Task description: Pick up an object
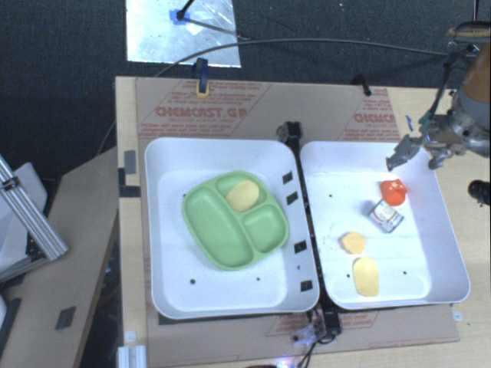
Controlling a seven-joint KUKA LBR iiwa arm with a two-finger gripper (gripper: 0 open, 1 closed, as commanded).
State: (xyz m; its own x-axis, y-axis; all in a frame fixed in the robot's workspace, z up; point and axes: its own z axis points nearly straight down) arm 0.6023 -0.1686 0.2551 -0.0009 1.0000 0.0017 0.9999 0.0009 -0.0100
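Dark carpet surrounds my cardboard-topped bench (230, 106), which carries two shallow white bins. My two-finger gripper (420, 154) hovers over the right white bin's (437, 282) far edge, fingers spread, pinching nothing. Below it lie an orange-capped small container (389, 204), a round yellow piece (353, 243) and an oval yellow piece (367, 276). Left white bin (165, 282): a green divided plate (222, 236) bearing a yellow lump (243, 195).

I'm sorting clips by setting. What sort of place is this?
Most likely a robot lab test bench, not a kitchen: two white bins sit side by side on a board, a robot gripper hangs over the right one, and toy food lies on a green tray.
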